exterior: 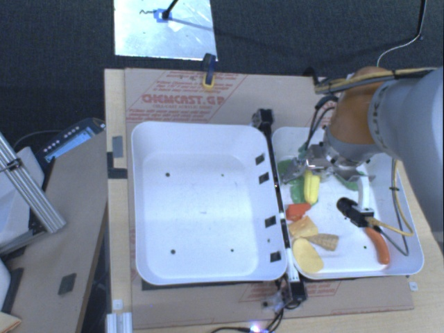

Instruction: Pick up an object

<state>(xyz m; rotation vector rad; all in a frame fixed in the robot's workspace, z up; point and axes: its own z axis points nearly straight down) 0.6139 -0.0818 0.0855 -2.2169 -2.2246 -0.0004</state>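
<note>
Left bin (201,207) open; right bin (395,255) toy-crowded.

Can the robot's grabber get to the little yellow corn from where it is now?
Probably yes. The gripper hangs right over the right bin, just above the yellow corn, with nothing lying on top of it. Green pieces crowd beside it, though.

White bins (201,207), a yellow corn cob (311,187), an orange-handled tool (378,245).

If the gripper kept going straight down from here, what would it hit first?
Most likely the yellow corn-shaped toy directly under the gripper in the right-hand white bin; a green toy lies beside it, and depth is hard to judge.
</note>
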